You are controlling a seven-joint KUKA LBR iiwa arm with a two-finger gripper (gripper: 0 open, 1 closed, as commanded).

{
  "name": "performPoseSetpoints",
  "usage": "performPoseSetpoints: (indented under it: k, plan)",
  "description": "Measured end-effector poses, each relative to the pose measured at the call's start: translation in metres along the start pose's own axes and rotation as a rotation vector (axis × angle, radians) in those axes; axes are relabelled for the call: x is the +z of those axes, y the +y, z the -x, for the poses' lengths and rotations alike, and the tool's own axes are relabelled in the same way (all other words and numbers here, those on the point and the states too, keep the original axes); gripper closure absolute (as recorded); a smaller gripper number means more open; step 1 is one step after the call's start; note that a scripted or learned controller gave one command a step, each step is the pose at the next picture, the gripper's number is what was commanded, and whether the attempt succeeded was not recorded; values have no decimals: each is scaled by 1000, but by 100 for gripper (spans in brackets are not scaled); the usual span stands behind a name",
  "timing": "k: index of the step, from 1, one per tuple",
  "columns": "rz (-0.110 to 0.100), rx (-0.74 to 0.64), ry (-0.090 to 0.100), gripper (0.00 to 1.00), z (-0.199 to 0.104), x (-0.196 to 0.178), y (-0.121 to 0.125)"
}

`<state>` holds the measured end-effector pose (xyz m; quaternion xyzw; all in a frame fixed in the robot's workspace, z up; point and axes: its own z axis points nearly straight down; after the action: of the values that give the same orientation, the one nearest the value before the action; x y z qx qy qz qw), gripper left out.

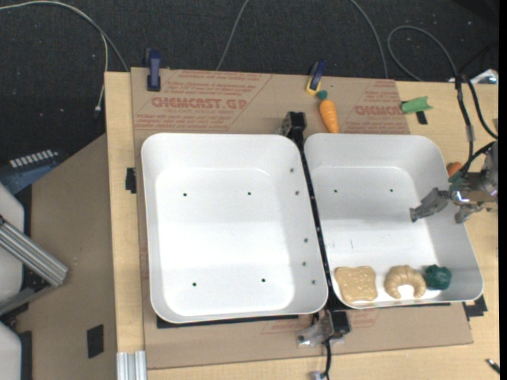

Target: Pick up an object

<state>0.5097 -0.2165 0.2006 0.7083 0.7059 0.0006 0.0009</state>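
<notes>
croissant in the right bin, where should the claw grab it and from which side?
Grip the croissant across its thick middle, coming straight down. It lies flat by the near wall of the right bin, with the cracker and green piece flanking it, so close front-to-back, probably.

You can read red lettering, "CHEMCAST GP", on the brown board (207, 100) along the bench's far edge; the repeat near its far right corner is cut short.

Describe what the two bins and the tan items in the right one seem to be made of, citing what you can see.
Both the left bin and right bin look like moulded white plastic: smooth, faintly glossy, with rounded corners. The flat tan piece and croissant shape look like matte toy food, perhaps plastic or foam; the view leaves that open.
</notes>
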Motion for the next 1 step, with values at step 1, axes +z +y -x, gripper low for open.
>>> performPoseSetpoints:
  k: [1]
  plan:
    - [-7,-3,3,0,6,119,6]
